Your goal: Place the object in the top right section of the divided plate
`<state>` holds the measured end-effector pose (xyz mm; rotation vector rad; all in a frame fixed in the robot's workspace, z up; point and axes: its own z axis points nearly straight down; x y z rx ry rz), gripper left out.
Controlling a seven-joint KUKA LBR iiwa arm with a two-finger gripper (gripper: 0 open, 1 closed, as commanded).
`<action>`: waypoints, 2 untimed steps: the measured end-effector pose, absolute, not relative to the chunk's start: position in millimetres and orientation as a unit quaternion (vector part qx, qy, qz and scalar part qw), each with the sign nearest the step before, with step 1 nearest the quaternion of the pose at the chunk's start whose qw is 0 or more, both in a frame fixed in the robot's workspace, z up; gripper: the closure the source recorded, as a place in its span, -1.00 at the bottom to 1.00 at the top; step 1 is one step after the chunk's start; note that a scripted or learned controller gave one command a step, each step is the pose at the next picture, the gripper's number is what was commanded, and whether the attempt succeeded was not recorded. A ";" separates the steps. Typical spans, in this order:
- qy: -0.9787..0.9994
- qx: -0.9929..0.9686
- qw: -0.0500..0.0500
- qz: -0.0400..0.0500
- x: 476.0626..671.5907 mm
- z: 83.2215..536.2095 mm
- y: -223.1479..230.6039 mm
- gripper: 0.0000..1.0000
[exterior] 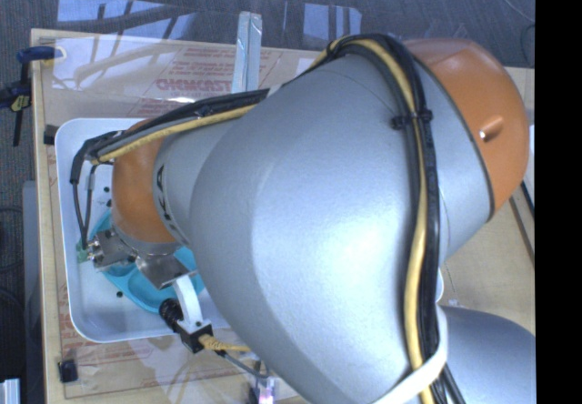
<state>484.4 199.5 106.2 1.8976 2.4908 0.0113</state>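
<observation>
Arm over the left bin, pincer down at the blue divided plate.

Grey arm (327,229) (its bulk hides most of both bins) reaches across to the left white bin (68,211), where the wrist and pincer (136,261) sit just above a light-blue divided plate (136,288) lying in the bin's near part on the worktop (55,56). Whether the pincer is wide, narrow or holding anything I cannot tell; its tips are hidden under the wrist hardware. The object to be placed is not identifiable here. My reading is that the placing step is under way; the next move calls for lining up over the plate's top right section, which is covered.
</observation>
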 end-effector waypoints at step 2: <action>0.582 0.813 -0.002 -0.004 497.8 223.8 153.3 1.00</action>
